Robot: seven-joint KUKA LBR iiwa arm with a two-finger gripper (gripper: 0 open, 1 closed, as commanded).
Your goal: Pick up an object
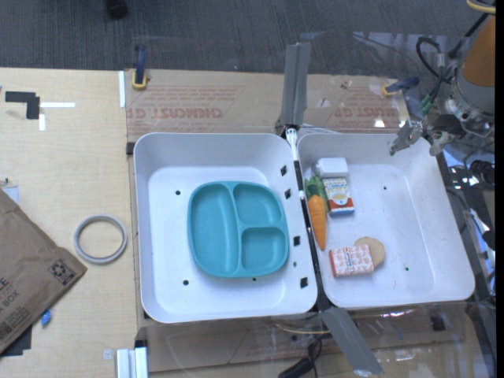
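In the left bin [157, 211] lies a teal divided plate [236, 228]. The right bin [425, 235] holds an orange carrot with a green top [316, 217] along its left wall. Beside the carrot is a small white and red carton [335, 186]. Nearer the front are a pink patterned box [350, 261] and a tan round cookie [372, 249] touching it. My gripper [416, 142] hangs over the right bin's back right corner, open, with nothing between its fingers. It is well apart from all the objects.
A grey roll of tape [100, 237] and a brown cardboard box [27, 278] lie on the wooden bench to the left of the bins. A grey upright post [295, 85] stands behind the seam between the bins. Cables hang by the arm at the right.
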